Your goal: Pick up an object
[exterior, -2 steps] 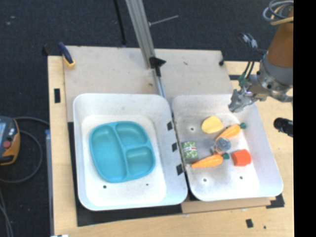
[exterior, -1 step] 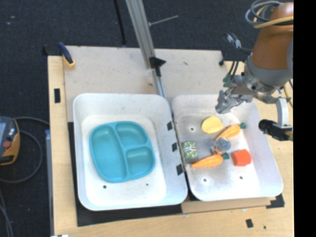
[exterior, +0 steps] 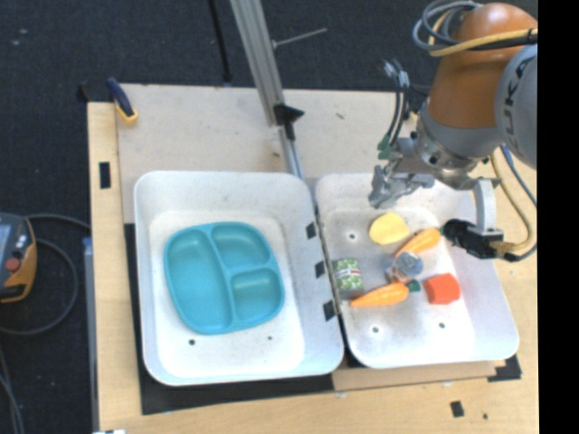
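The grey metal two-finger gripper (exterior: 387, 191) hangs over the right shallow white bin (exterior: 479, 337), just at twelve o'clock of the rounded yellow toy (exterior: 388, 229); whether it is parted or closed, cannot tell. Nothing visibly held.

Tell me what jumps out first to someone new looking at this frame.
The turquoise divided tray stands out, lying alone in the left bin. Next comes the arm's orange band at upper right, with the gripper hanging over the right bin's far edge. Below it sits a bright cluster: a yellow piece, two carrots and an orange-red block.
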Action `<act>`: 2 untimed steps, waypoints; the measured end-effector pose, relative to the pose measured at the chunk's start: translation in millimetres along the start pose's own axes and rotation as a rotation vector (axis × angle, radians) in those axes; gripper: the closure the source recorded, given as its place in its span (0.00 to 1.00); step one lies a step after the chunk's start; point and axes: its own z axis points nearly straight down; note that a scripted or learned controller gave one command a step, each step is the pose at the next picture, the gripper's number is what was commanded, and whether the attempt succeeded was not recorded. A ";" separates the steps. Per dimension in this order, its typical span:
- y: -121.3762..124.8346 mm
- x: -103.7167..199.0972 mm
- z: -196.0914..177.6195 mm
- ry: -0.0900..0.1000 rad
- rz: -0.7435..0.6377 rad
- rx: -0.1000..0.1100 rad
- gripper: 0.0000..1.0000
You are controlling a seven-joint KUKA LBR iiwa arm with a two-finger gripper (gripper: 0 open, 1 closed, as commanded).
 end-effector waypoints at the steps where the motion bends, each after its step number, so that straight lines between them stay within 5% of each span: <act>1: 0.4 45.3 -0.9 0.001 -0.001 0.001 1.00; 2: -2.8 107.1 4.5 0.001 -0.002 0.001 1.00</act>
